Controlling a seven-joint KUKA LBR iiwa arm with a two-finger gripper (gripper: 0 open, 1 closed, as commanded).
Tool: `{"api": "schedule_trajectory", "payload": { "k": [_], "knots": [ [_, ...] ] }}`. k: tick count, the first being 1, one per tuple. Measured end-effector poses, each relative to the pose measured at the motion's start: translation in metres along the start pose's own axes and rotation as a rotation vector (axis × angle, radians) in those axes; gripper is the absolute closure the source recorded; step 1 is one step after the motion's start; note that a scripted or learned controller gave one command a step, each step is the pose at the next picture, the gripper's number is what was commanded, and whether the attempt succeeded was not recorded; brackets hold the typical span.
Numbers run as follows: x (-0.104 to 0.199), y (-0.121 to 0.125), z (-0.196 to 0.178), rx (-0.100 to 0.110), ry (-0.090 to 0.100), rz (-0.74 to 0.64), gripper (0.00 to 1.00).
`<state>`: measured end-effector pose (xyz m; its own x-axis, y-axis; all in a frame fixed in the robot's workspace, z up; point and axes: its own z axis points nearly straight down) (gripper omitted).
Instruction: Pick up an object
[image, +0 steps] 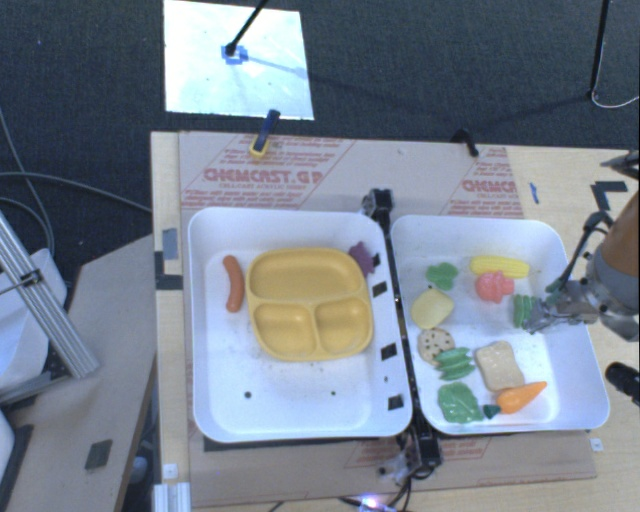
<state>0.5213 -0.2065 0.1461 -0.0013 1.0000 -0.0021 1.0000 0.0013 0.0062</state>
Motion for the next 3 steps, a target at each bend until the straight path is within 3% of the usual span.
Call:
{"api": "schedule_trajectory", "payload": {
  "k": [1, 2, 3],
  "knots": [
    [0.0, 0.0, 0.0, 0.001, 0.0, 0.0, 0.0],
    [0.0, -0.037, 0.057, 0.009, 0.004, 0.003, 0.0],
    [0.0, -0.034, 0.043, 0.002, 0.002, 0.001, 1.0]
  ]
}}
